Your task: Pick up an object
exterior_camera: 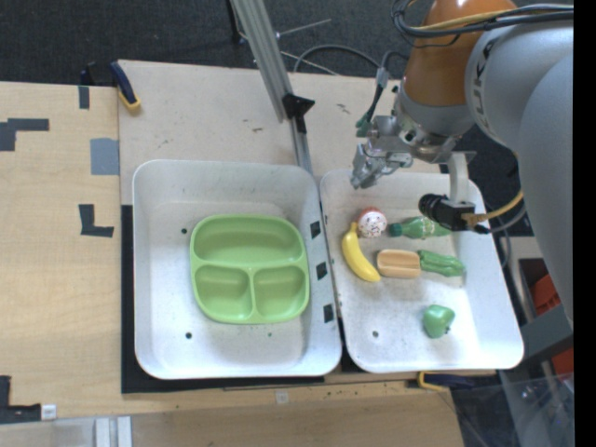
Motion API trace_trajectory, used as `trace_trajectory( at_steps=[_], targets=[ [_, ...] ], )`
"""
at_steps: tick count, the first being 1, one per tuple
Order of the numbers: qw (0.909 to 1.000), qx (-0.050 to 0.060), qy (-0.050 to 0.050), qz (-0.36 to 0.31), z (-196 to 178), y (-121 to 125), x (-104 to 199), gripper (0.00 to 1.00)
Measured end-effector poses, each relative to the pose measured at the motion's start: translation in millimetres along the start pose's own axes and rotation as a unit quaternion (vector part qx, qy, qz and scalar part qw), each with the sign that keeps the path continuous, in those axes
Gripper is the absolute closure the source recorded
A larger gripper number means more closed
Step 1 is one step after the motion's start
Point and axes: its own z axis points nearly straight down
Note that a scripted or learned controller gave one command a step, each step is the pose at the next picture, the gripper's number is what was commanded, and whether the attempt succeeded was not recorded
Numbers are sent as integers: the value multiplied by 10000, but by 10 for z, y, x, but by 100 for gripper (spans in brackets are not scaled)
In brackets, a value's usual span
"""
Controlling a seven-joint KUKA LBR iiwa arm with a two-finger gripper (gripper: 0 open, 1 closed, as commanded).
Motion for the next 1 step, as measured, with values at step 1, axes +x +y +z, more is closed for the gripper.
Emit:
trace_trajectory(
  at_steps=[1],
  targets=[
    [10000,7,-3,2,136,50,545,100]
  ],
)
